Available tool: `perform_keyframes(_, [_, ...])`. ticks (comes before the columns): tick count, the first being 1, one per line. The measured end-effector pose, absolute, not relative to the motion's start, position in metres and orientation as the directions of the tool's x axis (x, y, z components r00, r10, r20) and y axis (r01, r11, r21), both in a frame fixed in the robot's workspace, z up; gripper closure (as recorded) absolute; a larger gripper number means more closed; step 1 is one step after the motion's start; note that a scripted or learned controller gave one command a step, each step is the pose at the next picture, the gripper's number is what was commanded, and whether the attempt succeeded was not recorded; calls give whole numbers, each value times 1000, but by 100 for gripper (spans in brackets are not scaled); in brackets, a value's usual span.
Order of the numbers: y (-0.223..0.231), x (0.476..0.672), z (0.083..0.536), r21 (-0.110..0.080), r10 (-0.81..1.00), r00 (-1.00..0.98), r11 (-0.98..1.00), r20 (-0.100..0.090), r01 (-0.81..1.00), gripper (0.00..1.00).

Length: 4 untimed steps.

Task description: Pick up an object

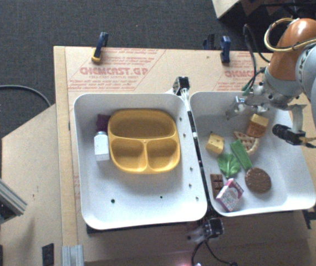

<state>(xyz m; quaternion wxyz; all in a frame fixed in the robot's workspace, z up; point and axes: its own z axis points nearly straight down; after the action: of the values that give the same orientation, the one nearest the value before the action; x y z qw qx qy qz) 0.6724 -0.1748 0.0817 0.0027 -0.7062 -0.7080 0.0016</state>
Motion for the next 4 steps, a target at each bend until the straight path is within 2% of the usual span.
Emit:
perform_keyframes(1, [-175,675,97,2,1000,-4,4,-1,1000,100])
perform_keyframes(3, [-178,681,213,11,1000,-2,2,-3,1000,100])
perform_keyframes(4, [-178,682,227,6,1000,-1,1,-2,1000,100])
